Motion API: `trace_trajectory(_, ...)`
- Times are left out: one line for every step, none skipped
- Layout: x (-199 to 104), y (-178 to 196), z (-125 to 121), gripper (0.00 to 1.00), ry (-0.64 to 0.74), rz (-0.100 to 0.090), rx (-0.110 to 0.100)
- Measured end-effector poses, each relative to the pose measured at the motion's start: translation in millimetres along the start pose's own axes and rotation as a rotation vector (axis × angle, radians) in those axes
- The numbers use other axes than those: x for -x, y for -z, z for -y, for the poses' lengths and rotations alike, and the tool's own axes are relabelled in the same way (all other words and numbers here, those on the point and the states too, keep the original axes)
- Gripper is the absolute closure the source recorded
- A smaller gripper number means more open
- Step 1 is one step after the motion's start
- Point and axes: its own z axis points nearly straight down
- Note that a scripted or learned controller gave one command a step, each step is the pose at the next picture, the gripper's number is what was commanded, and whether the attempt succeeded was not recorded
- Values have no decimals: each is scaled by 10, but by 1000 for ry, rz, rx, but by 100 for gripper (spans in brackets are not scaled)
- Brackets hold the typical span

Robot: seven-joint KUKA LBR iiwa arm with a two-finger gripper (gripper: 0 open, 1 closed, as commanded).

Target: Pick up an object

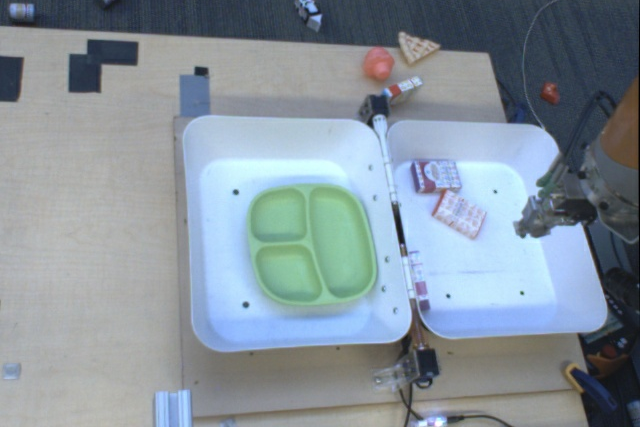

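Note:
Two small packets lie in the right bin [500,305]: a dark red and white box [436,176] near the back left, and a red-patterned white packet [459,214] just in front of it. My gripper [534,220] hangs over the right side of that bin, to the right of both packets and apart from them. I see nothing between its fingers. A green three-compartment plate [311,244] rests in the left bin [215,215].
Behind the bins on the bench lie an orange ball [378,63], a pizza-slice toy [418,46] and a small red and white tube [405,88]. Small items are scattered on the dark floor beyond. A cable runs at the far right.

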Motion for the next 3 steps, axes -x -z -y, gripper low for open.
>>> trace_trajectory(-367,-480,-1154,100,3,-1,0)
trace_trajectory(307,399,-1473,100,1,2,4)
trace_trajectory(565,-384,-1525,100,0,0,-2)
